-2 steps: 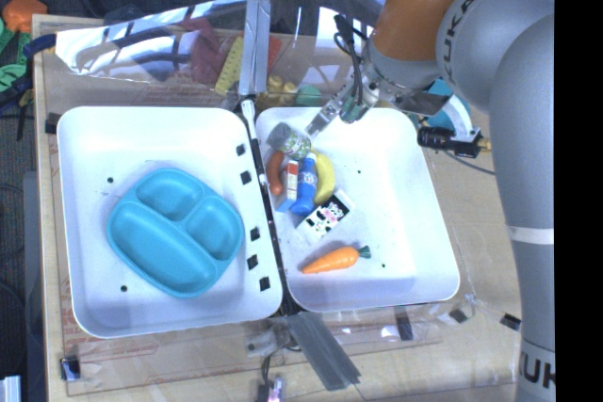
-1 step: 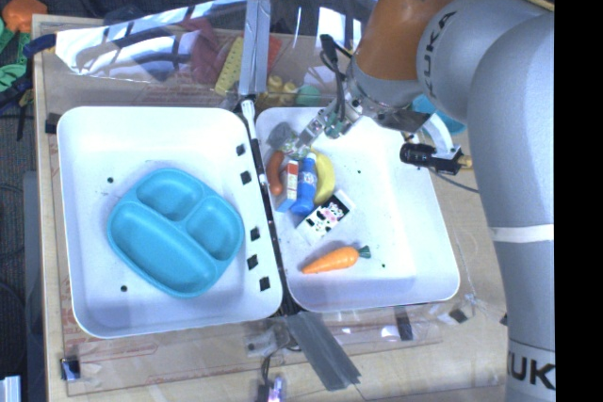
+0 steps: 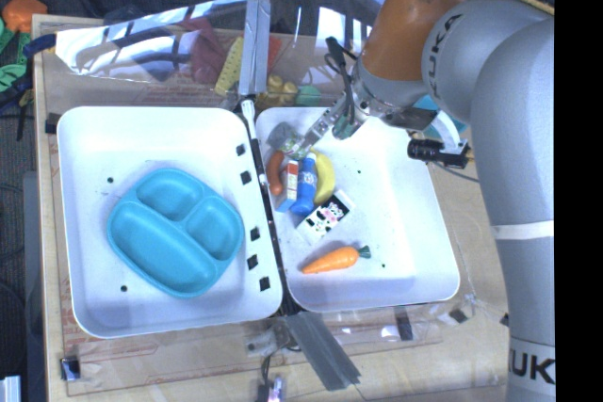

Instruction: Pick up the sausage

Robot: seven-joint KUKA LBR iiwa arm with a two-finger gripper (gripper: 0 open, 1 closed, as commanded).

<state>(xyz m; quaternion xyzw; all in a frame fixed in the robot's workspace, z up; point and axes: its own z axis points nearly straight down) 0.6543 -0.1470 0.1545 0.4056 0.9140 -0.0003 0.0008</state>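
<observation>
The sausage (image 3: 275, 172) is a short reddish-brown piece lying along the left wall of the right bin (image 3: 415, 231), near its back. My gripper (image 3: 290, 143) reaches down and to the left from the wrist, and its tip sits just above and behind the sausage's far end. A blue bottle (image 3: 304, 186) and a yellow banana (image 3: 325, 176) lie packed against the sausage's right side, with a small red and white item (image 3: 291, 172) between them. I see nothing lifted off the bin floor.
A black and white patterned block (image 3: 326, 215) and an orange carrot (image 3: 332, 260) lie toward the front of the right bin. The left bin (image 3: 85, 146) holds a blue divided plate (image 3: 176, 229). Clutter and shiny foil lie behind both bins.
</observation>
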